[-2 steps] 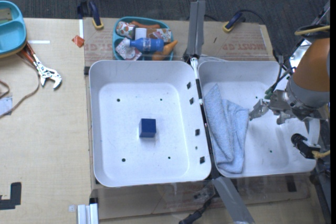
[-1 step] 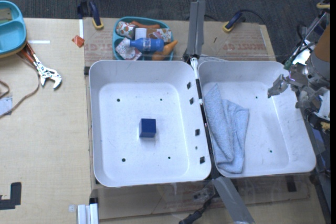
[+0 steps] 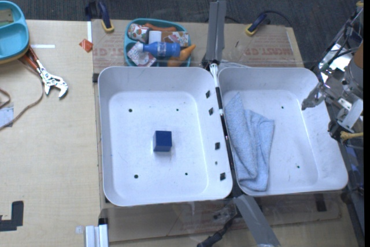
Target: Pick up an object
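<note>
While pincer (image 3: 315, 98) hangs over right bin (image 3: 329, 173) rim, opening unclear, nothing visibly held.

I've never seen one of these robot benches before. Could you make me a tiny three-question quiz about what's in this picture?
1. True or false: the small dark blue cube lies in the same shallow white plastic bin as the crumpled pale blue cloth towel.
2. Multiple choice: what lies on the tan board left of the bins? A) silver metal wrench B) red hammer C) green bottle
3. Fill in: the robot's claw is over the ___ edge of the picture's right-hand white bin.

Key: 1 false, the cube is in the left-hand white bin; 2 A, the silver metal wrench; 3 right.
</note>
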You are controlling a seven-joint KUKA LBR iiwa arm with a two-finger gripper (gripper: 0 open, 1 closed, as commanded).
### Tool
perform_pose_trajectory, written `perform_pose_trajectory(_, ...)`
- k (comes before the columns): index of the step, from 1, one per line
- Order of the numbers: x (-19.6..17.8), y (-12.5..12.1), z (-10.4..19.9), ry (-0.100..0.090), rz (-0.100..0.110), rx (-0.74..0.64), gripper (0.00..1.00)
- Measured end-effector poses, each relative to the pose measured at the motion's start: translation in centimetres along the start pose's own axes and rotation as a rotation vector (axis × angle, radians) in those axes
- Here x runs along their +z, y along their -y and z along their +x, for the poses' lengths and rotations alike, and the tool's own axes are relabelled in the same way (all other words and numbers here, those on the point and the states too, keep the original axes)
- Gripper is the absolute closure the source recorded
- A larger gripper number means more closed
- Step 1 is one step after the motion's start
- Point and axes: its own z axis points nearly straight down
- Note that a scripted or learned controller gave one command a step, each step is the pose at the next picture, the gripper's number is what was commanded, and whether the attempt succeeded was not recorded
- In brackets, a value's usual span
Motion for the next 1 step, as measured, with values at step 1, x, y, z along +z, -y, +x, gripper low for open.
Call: perform_pose_trajectory(1, 7.23, -0.5, 8.96, 0.001, 0.001, 0.216, 0.0)
